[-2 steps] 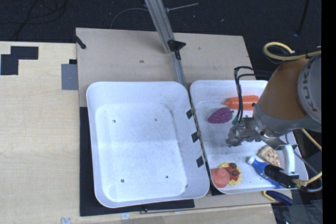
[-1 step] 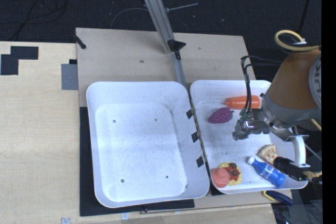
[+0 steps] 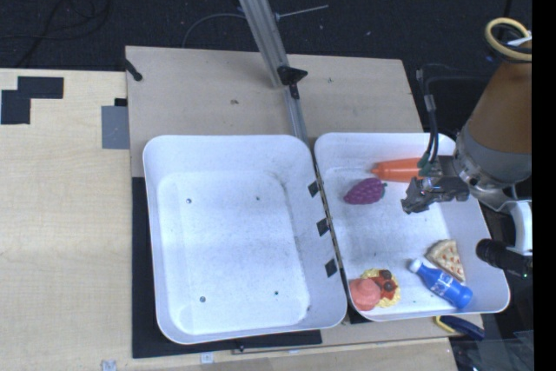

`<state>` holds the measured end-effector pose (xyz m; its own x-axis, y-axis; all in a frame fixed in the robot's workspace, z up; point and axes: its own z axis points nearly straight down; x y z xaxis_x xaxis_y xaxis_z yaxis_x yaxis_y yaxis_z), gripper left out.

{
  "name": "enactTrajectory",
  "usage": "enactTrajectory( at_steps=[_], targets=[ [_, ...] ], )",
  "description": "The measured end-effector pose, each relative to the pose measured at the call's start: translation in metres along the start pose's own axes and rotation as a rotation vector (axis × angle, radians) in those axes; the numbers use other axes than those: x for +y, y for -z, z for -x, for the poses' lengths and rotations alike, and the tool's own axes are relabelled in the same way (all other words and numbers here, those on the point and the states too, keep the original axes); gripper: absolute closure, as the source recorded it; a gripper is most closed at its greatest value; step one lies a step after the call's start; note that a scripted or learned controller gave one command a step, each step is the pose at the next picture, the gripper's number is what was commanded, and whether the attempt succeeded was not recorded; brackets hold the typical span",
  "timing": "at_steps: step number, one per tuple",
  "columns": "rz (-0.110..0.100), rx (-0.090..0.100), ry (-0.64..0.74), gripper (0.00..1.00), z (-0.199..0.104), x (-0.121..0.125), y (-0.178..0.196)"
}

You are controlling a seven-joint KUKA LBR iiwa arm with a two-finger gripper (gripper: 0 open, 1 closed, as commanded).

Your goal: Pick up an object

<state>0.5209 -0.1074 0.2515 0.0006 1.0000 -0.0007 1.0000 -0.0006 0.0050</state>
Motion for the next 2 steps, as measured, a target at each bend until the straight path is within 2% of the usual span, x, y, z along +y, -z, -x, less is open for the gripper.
enactTrajectory(
  at_steps=[2],
  targets=[
    [-0.006,0.0,0.003,1.0,-0.099,0.013,0.01]
  ],
)
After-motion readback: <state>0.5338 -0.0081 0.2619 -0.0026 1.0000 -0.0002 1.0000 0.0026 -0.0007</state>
